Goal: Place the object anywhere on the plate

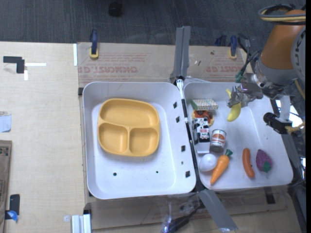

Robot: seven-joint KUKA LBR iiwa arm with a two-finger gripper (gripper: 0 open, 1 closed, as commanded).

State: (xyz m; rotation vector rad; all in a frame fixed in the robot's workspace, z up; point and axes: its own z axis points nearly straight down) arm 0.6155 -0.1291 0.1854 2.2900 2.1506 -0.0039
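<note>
From my overhead camera I see the two white bins side by side. The left bin (97, 178) holds the yellow plate (129, 126), a three-section tray lying flat toward the bin's upper left, nothing on it.

The right bin (277, 178) carries the clutter. Along its left wall sit a small flat packet (204, 104), a printed box (202, 125) below it, a little can (218, 139), and a white ball (207, 162). A carrot (219, 166) lies tilted just beside the ball, its green top pointing up-right. Further right lie a red sausage (248, 162) and a purple fruit (264, 160), near each other but apart.

The arm comes in from the right, and the gripper (236, 101) sits over the upper part of the right bin. The banana (234, 112) hangs right at the fingertips, pointing down — it looks pinched between the fingers, so I read them as closed on it. It is over the right bin, well apart from the plate.
</note>
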